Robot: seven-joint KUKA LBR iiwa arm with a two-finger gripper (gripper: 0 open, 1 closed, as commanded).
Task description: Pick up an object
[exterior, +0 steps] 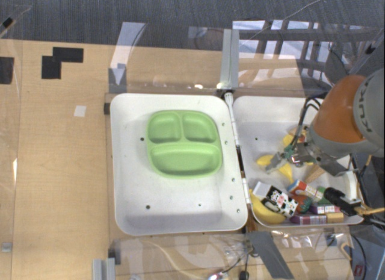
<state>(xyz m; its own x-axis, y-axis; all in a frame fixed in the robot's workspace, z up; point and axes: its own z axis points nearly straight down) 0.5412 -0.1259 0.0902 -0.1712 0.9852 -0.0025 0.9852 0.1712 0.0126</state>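
looking down at the counter [60, 170], it's a pale wood top carrying two shallow white bins side by side, touching along the middle. the left bin [129, 200] is mostly bare white floor. the right bin [258, 122] has all the clutter, piled in its near right half. the arm [343, 119] comes in from the right, with its orange band hanging over the right side of that bin.

next down in size is the green plate [183, 143], lying flat around the middle of the left bin. it's split into three compartments, two small ones on the far side and one long one on the near side. far left on the counter there are some black shapes [60, 61] flat on the wood, well apart from both bins.

the end effector [280, 161] is down low in the middle of the right bin, pointing left. honestly can't tell if it's apart or together, it's just a dark blob from up here. right at its tip on the left is a yellow piece [265, 161], touching or just beside, can't say which.

along the near left corner of that bin there's a banana [264, 209], with a small black-and-white block [278, 199] resting on it. a few markers [310, 189] lie crossed just to the right.
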